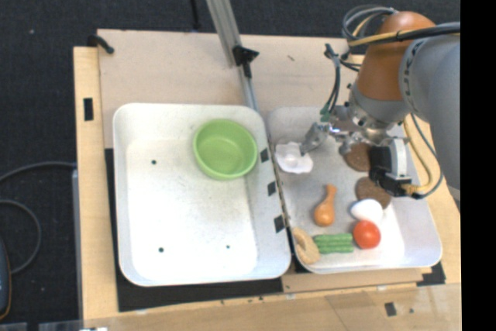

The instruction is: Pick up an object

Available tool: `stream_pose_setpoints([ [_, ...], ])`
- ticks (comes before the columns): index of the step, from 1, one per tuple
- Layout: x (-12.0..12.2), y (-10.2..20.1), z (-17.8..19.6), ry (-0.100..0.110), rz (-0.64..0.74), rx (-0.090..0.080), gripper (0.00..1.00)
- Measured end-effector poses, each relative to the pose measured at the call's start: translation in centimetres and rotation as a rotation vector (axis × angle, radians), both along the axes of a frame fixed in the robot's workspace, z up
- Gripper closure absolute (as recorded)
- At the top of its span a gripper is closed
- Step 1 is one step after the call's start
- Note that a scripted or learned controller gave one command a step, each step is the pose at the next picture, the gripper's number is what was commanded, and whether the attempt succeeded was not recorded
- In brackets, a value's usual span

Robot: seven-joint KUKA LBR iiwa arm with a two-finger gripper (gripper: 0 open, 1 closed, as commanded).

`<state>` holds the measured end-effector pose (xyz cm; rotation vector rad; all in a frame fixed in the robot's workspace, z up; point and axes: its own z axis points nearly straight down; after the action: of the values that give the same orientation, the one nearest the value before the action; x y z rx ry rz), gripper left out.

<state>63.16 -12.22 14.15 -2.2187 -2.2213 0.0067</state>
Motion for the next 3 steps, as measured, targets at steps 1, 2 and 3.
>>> stream_pose_setpoints([
  [1, 0.2, -0.1, 1.5, -0.008, -0.003, 0.000, 1.00],
  [2, 1.2, 0.1, 7.3, -0.012, 0.002, 0.000, 1.00],
  [3, 1.5, -0.7, 12.2, -0.011, 0.001, 0.000, 1.00],
])
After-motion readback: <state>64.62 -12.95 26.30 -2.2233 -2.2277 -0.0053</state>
